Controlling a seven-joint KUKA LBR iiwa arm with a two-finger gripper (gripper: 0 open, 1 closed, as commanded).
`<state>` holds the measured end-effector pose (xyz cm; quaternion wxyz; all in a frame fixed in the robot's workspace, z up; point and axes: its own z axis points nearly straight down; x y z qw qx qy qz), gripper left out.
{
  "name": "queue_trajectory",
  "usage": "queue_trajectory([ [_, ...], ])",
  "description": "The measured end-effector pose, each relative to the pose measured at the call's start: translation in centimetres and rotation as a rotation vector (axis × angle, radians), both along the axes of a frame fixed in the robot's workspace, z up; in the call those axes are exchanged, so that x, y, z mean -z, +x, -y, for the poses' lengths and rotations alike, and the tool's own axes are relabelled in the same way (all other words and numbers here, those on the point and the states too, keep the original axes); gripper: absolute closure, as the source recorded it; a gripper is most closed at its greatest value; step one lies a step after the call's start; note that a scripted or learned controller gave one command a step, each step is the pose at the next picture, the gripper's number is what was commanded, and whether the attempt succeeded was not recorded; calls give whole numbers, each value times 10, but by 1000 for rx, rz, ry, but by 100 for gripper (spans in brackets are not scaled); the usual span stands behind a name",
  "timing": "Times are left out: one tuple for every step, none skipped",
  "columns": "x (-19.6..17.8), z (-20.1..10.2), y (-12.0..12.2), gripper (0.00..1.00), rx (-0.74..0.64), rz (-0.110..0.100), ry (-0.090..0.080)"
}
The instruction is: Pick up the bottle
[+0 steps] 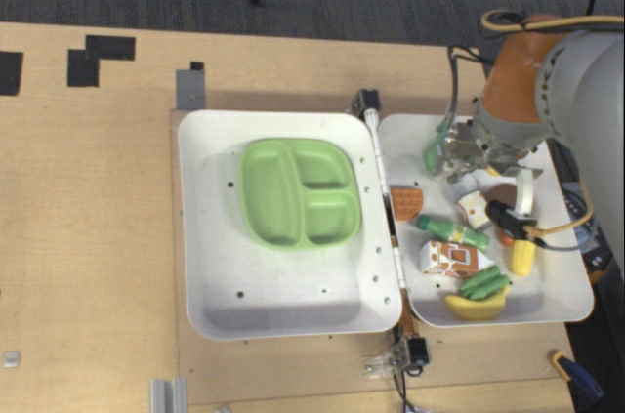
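On the worktop (88, 206), 2 white bins side by side. In the left bin (210, 304), 1 green plate (298, 191) with 3 parts.

In the right bin (557, 304), a bunch of small things. Green bottle (451, 228) flat on its side near the middle of that bin, a bit to the left, with a yellow-green tip at its right end. Just beyond it on the far-left side, an orange-brown square (406, 201) close to the wall between the bins. On its near side, a little white box (449, 258) with red marks, touching it or almost. Nearer still, a yellow banana (476, 306) with a green toy veggie (485, 283) on top. Just right of the bottle and a bit farther back, a small white block (472, 206).

Tool (459, 157) low over the far part of the right bin, under the grey arm (586, 99) with its orange band (513, 79). Cannot tell if the tool is apart or together. Small green thing (435, 155) just left of the tool; cannot tell if touching. Bottle down in the bin, apart from the tool, on its near side.
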<state>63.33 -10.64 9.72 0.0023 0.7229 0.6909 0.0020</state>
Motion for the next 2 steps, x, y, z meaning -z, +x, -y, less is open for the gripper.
queue_trajectory([
  [-125,-32,-43,100,267,-3,2],
  [-160,38,-91,100,298,-4,0],
])
